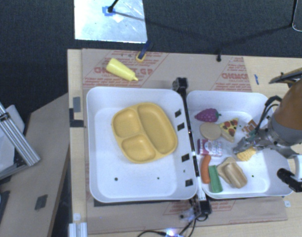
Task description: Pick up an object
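The right bin (pixel 257 102) holds several toy foods: a purple berry cluster (pixel 207 115), a round tan biscuit (pixel 209 131), a pizza slice (pixel 230 128), a pink packet (pixel 209 147), an orange carrot (pixel 206 167), a green piece (pixel 215 179), a hot dog bun (pixel 232 174) and a yellow wedge (pixel 246 155). My gripper (pixel 247 143) reaches in from the right and hangs low over the bin's right half, just above the yellow wedge and right of the pizza slice. The arm's orange band (pixel 293 111) is behind it.
The left bin (pixel 99 181) carries a yellow divided plate (pixel 143 131). A yellow squeeze bottle (pixel 121 69) lies on the bench behind the left bin. A shiny metal sheet (pixel 110 14) lies further back. A black clamp (pixel 180 84) sits between the bins at the rear.
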